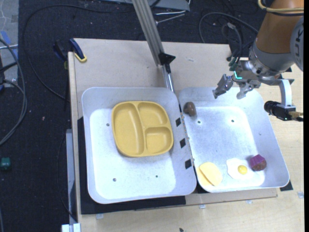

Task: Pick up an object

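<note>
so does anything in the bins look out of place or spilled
Nothing stands out. The yellow divided plate sits flat in the left bin, a bit turned. In the right bin lie a brown piece, a yellow slice, a fried egg and a purple piece, all apart.

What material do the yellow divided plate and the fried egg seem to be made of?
Yellow divided plate: probably moulded plastic, matte; uniform colour, soft rounded rims. Fried egg: likely a plastic or rubber toy; flat white with a neat, evenly yellow yolk. Neither can be confirmed from this view.
</note>
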Robot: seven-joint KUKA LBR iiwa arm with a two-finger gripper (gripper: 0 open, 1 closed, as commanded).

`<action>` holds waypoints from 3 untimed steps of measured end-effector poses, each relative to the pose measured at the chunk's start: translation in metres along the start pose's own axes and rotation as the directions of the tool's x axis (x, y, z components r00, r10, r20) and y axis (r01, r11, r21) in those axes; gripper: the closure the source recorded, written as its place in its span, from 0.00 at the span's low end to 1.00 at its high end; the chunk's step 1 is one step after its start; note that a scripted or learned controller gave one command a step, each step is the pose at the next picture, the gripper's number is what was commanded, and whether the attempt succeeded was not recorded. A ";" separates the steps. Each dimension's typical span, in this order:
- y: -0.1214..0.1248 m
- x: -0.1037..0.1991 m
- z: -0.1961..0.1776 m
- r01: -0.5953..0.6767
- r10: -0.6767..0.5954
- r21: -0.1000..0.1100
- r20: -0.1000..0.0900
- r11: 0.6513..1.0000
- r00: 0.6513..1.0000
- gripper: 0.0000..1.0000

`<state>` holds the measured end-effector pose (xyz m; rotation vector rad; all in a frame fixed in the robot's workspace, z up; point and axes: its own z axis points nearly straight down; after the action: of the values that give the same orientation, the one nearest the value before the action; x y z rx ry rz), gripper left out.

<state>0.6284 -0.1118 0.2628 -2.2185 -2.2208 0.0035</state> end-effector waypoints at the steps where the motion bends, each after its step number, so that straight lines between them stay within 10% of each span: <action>1: 0.001 0.000 -0.002 0.000 0.000 -0.004 0.000 1.000 1.000 0.00; 3: -0.003 0.009 0.098 0.001 -0.001 0.000 0.000 1.000 1.000 0.00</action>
<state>0.6250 -0.1028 0.1653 -2.2170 -2.2222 0.0042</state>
